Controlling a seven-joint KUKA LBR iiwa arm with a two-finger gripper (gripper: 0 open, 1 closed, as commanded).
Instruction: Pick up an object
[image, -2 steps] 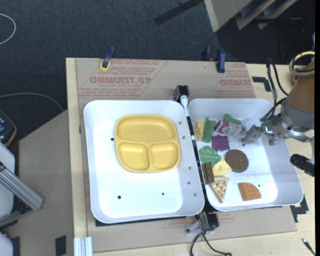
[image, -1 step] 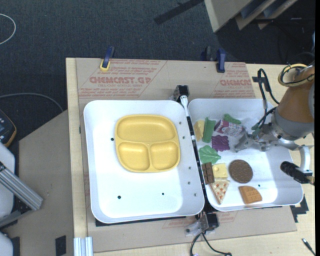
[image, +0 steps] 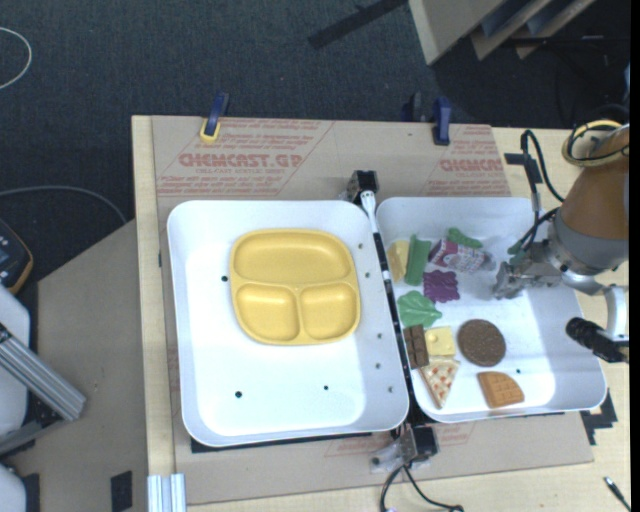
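The right bin (image: 560, 330) holds several toy foods: a brown round cookie (image: 482, 342), a pizza slice (image: 439, 381), an orange toast piece (image: 499, 389), a purple grape bunch (image: 441, 286), a green leaf (image: 418, 308), a green pickle (image: 417, 258), a yellow piece (image: 399, 259), a chocolate bar (image: 418, 347) and a grey-pink wrapped item (image: 462, 258). My gripper (image: 512, 280) hangs low over the bin's right middle, just right of the wrapped item. Nothing shows between its fingers.
The left bin (image: 200, 380) carries a yellow three-compartment plate (image: 295, 285). A divider rail runs between the bins. Clamps (image: 211, 118) sit at the bench's back edge. The arm's orange band (image: 600, 205) stands at the right edge.
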